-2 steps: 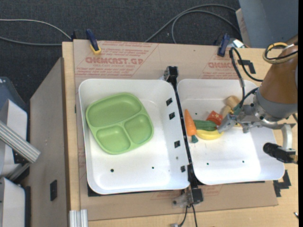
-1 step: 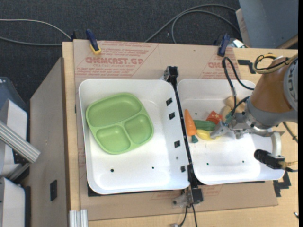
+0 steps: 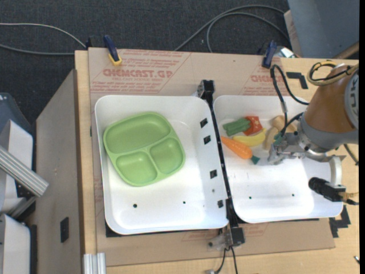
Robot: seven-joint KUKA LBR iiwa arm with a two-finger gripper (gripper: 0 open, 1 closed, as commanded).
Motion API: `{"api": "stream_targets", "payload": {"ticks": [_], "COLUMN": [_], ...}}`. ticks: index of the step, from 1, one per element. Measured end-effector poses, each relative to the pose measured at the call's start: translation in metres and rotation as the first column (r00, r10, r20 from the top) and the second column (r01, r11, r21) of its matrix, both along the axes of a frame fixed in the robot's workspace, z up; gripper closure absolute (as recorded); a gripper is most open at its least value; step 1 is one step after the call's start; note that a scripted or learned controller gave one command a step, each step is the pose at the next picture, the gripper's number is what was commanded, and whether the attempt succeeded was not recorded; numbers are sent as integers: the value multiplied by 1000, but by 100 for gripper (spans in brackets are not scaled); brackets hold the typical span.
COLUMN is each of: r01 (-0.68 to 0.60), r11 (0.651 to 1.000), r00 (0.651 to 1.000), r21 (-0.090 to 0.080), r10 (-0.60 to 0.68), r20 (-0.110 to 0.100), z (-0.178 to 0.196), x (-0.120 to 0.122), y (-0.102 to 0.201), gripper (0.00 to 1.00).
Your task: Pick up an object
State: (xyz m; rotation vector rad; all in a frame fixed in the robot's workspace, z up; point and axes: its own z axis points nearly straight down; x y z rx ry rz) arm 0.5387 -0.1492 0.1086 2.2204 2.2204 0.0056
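Camera view: my pincer [image 3: 278,151] is low in the right bin [image 3: 274,201], near its far edge, just beside the toy food pile [image 3: 245,135]. Can't tell its state. Risk: pieces lie touching, so I may nudge them or close on nothing.

We look down from one fixed camera above the bench [image 3: 142,67], tilted at a slant and far enough back to take in both white bins [image 3: 114,210]. The arm [image 3: 333,110] enters from our right edge.
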Motion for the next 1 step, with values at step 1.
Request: {"api": "stream_targets", "payload": {"ticks": [1], "r01": [-1], "r11": [1000], "r00": [1000], "r21": [-3], "r10": [1], "r20": [3], "z": [63], "x": [-4], "y": [2], "gripper": [100]}}
